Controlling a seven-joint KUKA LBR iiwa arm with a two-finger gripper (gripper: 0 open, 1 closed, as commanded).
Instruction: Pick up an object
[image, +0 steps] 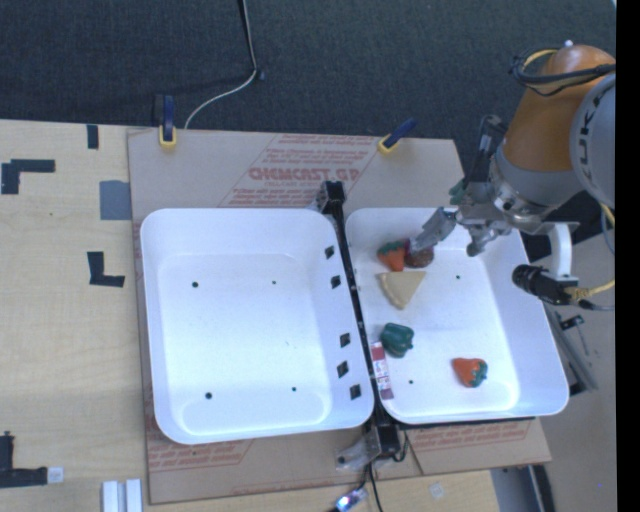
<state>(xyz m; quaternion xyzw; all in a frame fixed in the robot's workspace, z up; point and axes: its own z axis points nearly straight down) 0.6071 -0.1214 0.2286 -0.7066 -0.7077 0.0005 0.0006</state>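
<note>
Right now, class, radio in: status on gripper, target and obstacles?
Gripper low over right white bin. At small orange-red toy; grasp unconfirmed. Pale tan wedge close beside it.

Brown cardboard sheet (290, 170) under both bins — two clamps (166, 122) at its back edge.

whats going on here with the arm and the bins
The arm's gripper is down in the right bin, at a red-orange and dark toy near the divider. Whether it has a grip cannot be told. A tan wedge, a green pepper and an orange-red toy lie loose in that bin.
</note>
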